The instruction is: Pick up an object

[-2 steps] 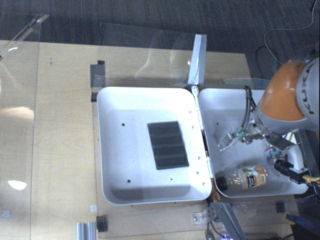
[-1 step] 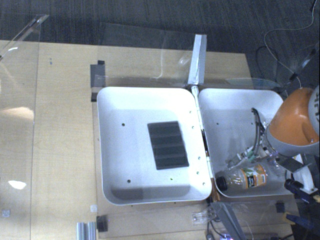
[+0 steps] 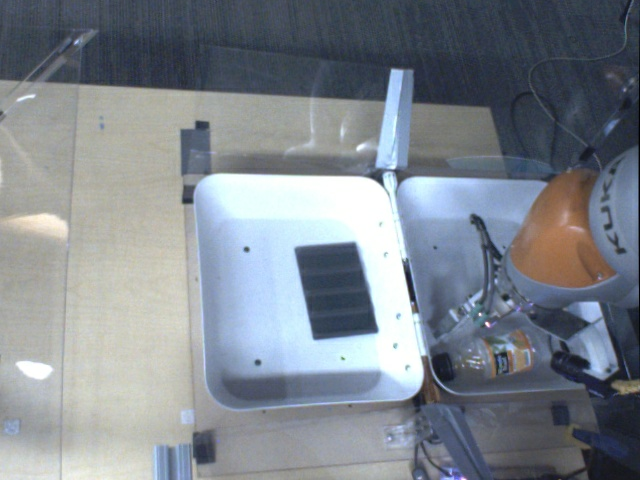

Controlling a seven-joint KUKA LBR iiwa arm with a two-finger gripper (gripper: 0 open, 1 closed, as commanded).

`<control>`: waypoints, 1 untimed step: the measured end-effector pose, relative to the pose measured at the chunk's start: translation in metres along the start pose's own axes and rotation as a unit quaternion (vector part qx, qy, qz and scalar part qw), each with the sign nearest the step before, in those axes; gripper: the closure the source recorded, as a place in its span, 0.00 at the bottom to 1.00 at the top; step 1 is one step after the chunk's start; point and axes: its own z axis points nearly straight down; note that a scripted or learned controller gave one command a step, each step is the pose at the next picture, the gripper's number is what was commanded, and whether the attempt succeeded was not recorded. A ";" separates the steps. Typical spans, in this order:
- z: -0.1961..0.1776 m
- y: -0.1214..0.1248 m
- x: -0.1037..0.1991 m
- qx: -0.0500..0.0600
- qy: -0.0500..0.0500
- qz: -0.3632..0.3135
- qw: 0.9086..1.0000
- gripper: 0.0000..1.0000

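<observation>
Camera view from above has the arm (image 3: 575,233) reaching into the right-hand bin (image 3: 440,218), its gripper (image 3: 487,313) down low just above a small bottle (image 3: 495,356) that lies on its side by the bin's near wall. From where I stand the pick looks unfinished: the bottle seems to rest on the bin floor, and I cannot tell how the jaws stand or whether they have hold of anything. Left of that bin, across the shared rim, the other bin (image 3: 230,268) carries a dark ribbed block (image 3: 336,289) at its middle. Grasping and lifting are left to do.
</observation>
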 end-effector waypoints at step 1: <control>0.009 0.071 -0.044 -0.003 -0.002 0.068 0.998 0.00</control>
